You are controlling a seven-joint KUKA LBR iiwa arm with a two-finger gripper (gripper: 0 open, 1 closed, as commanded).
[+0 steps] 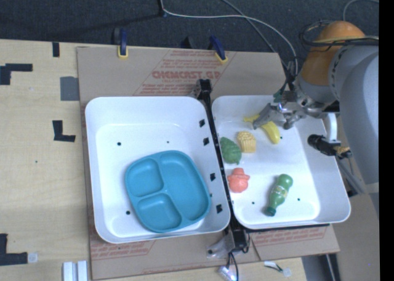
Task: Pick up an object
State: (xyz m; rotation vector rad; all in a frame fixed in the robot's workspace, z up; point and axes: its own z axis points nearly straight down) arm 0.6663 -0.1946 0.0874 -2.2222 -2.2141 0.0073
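Fingers spread open on the gripper (275, 115), hovering right over the yellow banana (269, 130) in the right bin (320, 209)! Nothing between them. Red "CHEMCAST" lettering reads across the cardboard (178, 75) behind.

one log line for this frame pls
hand low over yellow banana at right bin back | nothing seen held | green bottle, corn loose | blue tray in left bin

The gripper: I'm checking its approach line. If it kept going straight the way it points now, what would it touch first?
Probably the yellow banana lying right at the gripper tips in the right bin. Depth is unclear from this slanted view, so it may be touching already or hang above it.
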